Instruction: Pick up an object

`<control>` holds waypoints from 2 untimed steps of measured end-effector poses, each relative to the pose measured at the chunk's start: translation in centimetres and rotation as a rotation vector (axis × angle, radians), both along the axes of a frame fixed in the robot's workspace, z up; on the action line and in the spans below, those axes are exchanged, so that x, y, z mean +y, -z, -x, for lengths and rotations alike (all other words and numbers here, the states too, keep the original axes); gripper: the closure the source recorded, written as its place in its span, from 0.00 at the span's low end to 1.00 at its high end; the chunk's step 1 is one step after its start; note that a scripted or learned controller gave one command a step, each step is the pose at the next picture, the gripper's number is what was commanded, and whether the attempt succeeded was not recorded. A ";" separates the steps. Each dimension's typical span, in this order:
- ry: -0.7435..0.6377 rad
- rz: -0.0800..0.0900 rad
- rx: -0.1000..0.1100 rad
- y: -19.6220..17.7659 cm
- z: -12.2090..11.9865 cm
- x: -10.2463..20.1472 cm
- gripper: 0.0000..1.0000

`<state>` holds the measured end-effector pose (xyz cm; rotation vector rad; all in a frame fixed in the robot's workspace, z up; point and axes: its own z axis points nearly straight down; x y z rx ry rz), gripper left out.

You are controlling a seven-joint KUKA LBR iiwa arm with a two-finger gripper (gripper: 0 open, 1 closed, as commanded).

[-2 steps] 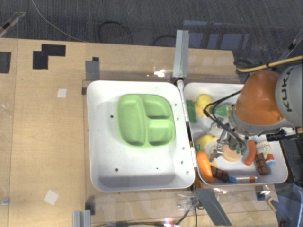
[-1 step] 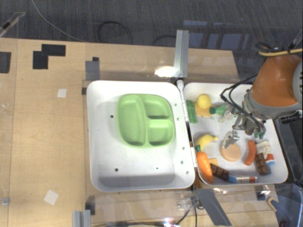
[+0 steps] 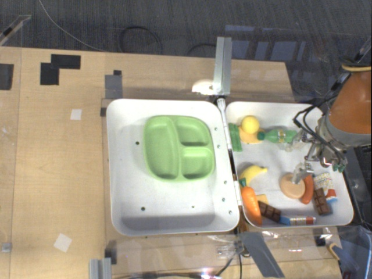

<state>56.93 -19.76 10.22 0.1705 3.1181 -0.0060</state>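
On the pale wooden tabletop (image 3: 52, 173) two shallow white bins sit side by side, split by a thin metal divider. The left white bin (image 3: 125, 214) carries a light green plastic tray with three compartments (image 3: 177, 147), lying flat near its middle.

The right white bin (image 3: 343, 214) holds a scatter of small toy objects. At its far left a round yellow lemon-like ball (image 3: 250, 124) rests touching a flat green piece (image 3: 234, 137) by the divider, and just right of the ball lies a clear bottle with green inside (image 3: 278, 135) on its side. Nearer, a yellow banana-shaped piece (image 3: 253, 173) sits above an orange carrot-shaped piece (image 3: 250, 205), which leans along the bin's left wall. Beside the carrot is a dark brown chocolate-like bar (image 3: 269, 212), and near it a thin red and blue marker (image 3: 301, 220) lies along the near wall. To the right, a tan round disc (image 3: 292, 186) touches an orange-red sausage-shaped piece (image 3: 307, 189); another brown bar (image 3: 321, 201) and a small red, white and blue packet (image 3: 326, 186) lie beside them.

The grey arm with its orange band (image 3: 351, 106) reaches in from the right above this bin. Its pincer (image 3: 304, 170) hangs just over the tan disc; how far apart its tips stand I cannot tell, and nothing visible is caught in it.
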 end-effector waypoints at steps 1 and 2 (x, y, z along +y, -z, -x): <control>0.074 0.003 -0.011 0.5 2.4 2.4 0.00; 0.062 -0.005 -0.013 0.5 -6.3 8.8 0.00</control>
